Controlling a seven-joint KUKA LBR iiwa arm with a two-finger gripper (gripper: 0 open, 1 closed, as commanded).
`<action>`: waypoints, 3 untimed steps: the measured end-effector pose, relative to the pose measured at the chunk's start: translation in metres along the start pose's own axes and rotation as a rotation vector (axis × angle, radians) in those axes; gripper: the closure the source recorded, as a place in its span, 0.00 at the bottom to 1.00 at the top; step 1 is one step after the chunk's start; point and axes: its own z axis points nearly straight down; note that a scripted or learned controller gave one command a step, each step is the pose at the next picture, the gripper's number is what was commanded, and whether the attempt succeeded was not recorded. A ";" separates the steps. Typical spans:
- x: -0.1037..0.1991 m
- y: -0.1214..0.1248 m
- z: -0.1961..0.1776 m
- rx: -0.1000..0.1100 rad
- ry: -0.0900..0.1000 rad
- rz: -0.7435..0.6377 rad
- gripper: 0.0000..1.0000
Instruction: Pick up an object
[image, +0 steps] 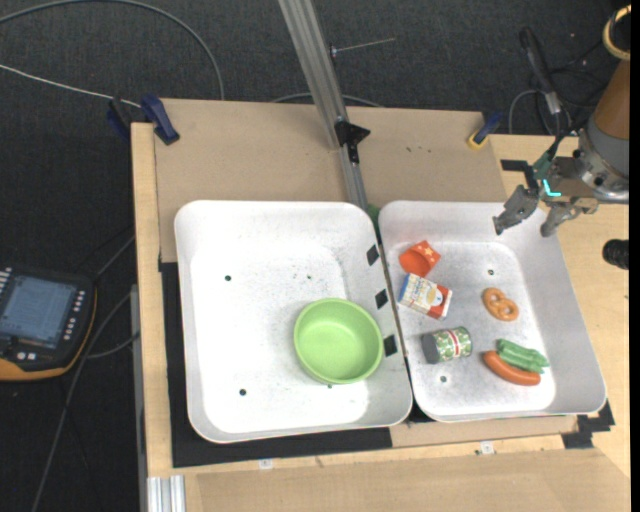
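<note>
The right bin (540, 262) holds several small items: a red-orange carton (420, 259), a white snack box (424, 295), a brown pretzel (499, 304), a small can with a green label (447, 345), a green pickle (522, 355) and an orange-red sausage (511, 369). A green bowl (337, 340) sits in the left bin (215, 300), near its right wall. My gripper (532, 216) hangs open above the right bin's far right corner, its two fingers spread apart and holding nothing. It is well away from the items, up and right of the pretzel.
A metal pole (325, 90) slants across the bench behind the bins. Blue clamps (158, 118) grip the board's back corners. A teach pendant (40, 318) lies on the floor at far left. Cables run behind the bench.
</note>
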 end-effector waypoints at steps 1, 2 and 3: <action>0.000 0.000 0.000 0.000 0.000 0.000 0.00; 0.001 -0.002 0.042 0.003 0.000 0.000 0.00; 0.007 -0.004 0.103 0.005 0.001 0.000 0.00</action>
